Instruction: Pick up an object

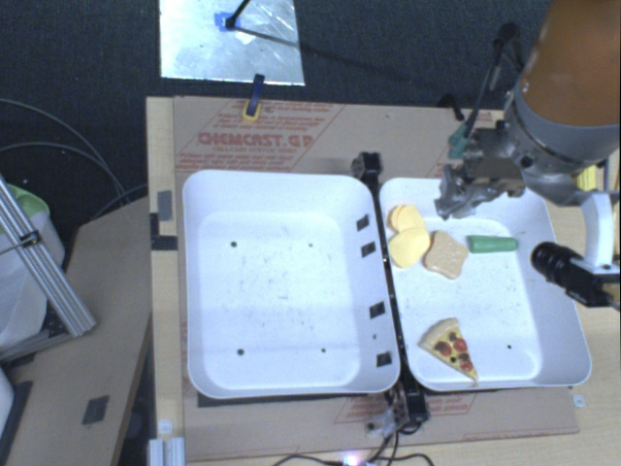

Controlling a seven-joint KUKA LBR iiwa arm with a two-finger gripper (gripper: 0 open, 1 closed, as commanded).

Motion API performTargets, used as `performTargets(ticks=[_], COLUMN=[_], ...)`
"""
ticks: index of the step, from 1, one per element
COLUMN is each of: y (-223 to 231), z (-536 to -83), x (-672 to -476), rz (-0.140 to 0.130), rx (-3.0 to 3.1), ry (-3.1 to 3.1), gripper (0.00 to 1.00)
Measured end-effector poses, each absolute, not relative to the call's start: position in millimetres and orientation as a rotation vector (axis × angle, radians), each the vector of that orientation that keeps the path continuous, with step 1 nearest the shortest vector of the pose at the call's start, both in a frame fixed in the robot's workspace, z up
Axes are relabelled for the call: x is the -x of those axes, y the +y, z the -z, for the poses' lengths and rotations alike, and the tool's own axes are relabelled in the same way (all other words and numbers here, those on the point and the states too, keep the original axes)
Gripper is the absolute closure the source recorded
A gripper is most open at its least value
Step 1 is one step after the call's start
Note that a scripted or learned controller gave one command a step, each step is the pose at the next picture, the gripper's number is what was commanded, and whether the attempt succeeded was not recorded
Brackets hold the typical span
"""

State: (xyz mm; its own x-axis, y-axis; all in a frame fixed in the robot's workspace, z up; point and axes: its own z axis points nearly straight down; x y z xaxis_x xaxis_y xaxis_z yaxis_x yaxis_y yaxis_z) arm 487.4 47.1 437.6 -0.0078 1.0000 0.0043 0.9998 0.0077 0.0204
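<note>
Gripper hangs over far left part of right bin; open or closed, cannot tell. Beneath it, near bin's far left: yellow pieces, bread slice, green piece. Pizza slice nearer front. Left bin alongside. Cardboard under bins reads "CHEMCAST".

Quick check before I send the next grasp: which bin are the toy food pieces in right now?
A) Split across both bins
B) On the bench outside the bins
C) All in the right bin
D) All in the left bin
C: the pizza slice, green piece, yellow pieces and bread slice all lie in the right bin.
</note>
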Motion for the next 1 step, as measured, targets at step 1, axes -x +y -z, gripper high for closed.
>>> performTargets(ticks=[1], y=[74.2], z=[-375.3], x=[-486.9], rz=[0.000], rx=[-2.215], ry=[2.229], gripper=[1.00])
